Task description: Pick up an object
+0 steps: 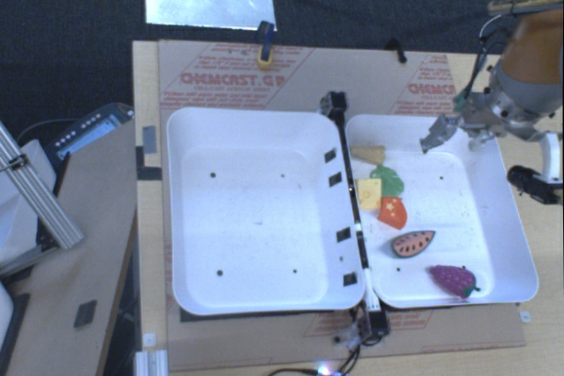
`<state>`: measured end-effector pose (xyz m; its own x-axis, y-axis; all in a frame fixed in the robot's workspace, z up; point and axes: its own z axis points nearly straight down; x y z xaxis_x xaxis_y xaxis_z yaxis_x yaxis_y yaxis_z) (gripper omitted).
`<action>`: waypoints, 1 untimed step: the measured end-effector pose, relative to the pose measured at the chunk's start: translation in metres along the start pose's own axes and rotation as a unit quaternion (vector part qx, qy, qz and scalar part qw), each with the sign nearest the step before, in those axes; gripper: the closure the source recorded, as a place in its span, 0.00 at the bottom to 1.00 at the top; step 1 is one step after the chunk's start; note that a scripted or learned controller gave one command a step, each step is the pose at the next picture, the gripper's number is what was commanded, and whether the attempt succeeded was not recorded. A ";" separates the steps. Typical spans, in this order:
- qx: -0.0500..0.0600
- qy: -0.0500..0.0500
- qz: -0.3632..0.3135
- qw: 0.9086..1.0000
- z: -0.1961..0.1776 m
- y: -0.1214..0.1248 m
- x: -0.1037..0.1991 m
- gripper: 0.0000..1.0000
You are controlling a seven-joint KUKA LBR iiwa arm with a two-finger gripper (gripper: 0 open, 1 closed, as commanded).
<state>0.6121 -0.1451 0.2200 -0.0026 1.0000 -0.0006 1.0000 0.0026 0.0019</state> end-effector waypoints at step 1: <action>0.003 0.002 -0.003 1.000 0.129 0.017 0.059 0.00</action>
<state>0.6290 -0.0863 0.0906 -0.0092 1.0000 0.0032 0.9999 0.0092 -0.0040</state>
